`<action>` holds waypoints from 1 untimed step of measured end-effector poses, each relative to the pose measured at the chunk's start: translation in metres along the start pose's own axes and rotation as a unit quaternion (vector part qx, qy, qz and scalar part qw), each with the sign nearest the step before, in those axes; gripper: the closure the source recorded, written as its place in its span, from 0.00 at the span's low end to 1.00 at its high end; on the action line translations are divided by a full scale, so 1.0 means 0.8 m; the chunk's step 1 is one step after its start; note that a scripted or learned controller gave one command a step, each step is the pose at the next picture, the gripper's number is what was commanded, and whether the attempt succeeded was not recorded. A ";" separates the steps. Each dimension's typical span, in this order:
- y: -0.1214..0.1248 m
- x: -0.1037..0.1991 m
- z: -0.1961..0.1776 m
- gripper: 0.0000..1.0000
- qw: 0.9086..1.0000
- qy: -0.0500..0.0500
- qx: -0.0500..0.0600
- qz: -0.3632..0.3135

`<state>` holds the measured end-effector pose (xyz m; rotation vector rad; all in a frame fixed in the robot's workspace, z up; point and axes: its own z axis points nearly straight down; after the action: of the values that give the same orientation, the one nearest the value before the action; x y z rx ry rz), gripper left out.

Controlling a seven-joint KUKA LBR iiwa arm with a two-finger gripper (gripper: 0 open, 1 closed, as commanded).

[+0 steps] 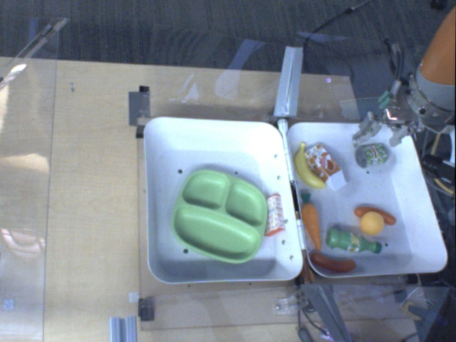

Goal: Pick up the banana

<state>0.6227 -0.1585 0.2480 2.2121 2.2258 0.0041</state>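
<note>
Fingers of the gripper: splayed apart, nothing between them, at the upper right of the frame above the far rim of the right bin.
Arm: grey with orange band, entering from the right edge.
Can: small, greenish label, just below the gripper in the bin's upper right.
Banana: yellow, curved, lying in the upper left of the right bin near the dividing wall, touching a red-and-white packet on its right side; well apart from the gripper.
Carrot: orange, along the bin's left wall below the banana.
Orange ball: lower centre-right, resting against a red sausage-shaped item.
Green bottle: lying on its side near the bottom.
Red sausage: at the bottom rim.
Left bin: holds a green divided tray in its centre, with a small red-and-white packet touching the tray's right edge.
</note>
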 end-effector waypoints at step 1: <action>0.004 0.064 0.171 0.00 0.995 -0.003 -0.013 -0.095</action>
<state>0.6260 -0.1070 0.1110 1.9755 2.4087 0.0277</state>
